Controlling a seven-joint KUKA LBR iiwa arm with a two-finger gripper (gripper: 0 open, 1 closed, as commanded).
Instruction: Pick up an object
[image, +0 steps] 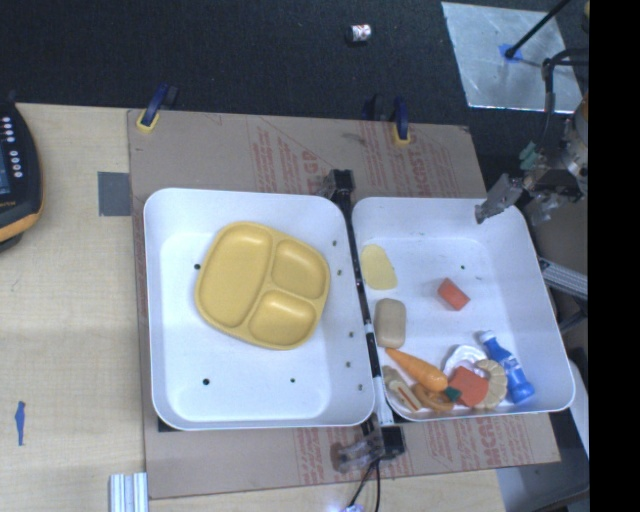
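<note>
The right bin (520, 250) holds several small objects. A red block (453, 294) lies near its middle. A pale yellow piece (378, 266) and a tan piece (390, 322) rest along its left wall. At the front, an orange carrot (418, 368) lies beside a blue tube (505, 365) and a pile of small items (465, 386). My gripper (497, 203) hangs over the bin's back right corner, well away from all of them, and nothing shows in its grasp.
A yellow divided plate (263, 285) lies in the left bin (170, 330). Blue and yellow clamps (401, 122) pin the cardboard at the back. A handheld pendant (15, 180) sits at the far left edge.
</note>
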